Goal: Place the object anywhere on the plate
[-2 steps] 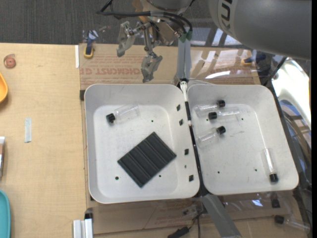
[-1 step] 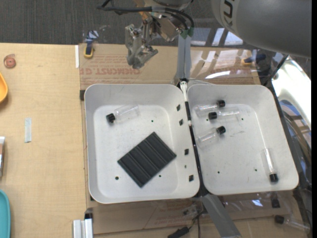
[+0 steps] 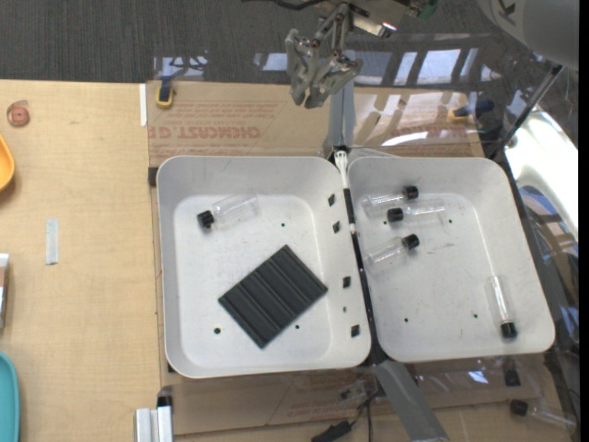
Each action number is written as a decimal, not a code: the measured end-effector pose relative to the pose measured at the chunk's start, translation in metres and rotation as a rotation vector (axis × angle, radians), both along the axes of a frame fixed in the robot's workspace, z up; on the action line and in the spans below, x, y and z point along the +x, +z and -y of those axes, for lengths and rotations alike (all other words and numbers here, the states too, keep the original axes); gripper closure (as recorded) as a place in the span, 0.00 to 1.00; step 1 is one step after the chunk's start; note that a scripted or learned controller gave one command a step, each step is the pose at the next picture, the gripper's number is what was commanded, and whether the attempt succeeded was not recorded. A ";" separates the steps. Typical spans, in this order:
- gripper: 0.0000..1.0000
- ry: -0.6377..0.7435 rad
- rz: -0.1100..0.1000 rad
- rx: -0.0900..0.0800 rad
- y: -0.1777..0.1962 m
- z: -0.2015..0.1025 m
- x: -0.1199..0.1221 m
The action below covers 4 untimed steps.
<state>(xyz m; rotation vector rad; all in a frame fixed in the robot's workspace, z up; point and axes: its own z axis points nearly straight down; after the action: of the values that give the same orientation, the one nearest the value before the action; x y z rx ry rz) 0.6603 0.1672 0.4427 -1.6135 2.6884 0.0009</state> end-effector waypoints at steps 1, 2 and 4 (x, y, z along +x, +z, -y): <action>1.00 0.292 -0.002 -0.002 -0.001 0.045 -0.006; 0.00 0.293 -0.002 -0.001 -0.001 0.045 -0.006; 1.00 0.720 -0.004 -0.002 -0.001 0.040 -0.095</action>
<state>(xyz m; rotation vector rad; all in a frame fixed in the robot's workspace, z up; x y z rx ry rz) 0.5657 0.1268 0.4414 -2.4604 1.9511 0.0049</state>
